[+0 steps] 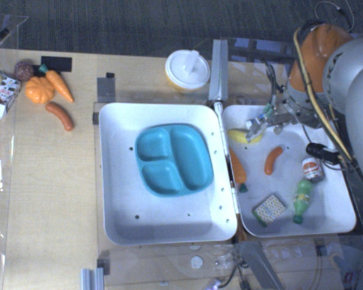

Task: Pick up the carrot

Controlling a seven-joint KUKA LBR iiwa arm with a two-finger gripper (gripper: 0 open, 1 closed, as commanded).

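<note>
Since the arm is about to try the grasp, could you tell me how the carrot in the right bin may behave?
The carrot looks like rigid plastic, probably light. Its tapered, rounded shape may slip or roll. Lying against the bin wall, it leaves little room.

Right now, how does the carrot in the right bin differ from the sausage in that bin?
The carrot lies against the right bin's left wall; the sausage lies out on the bin floor. The carrot has a green tip at its lower end; the sausage is one plain colour with rounded ends. The carrot leans top-left to bottom-right; the sausage leans the other way. Both are orange and elongated, and both lie apart from the gripper.
</note>
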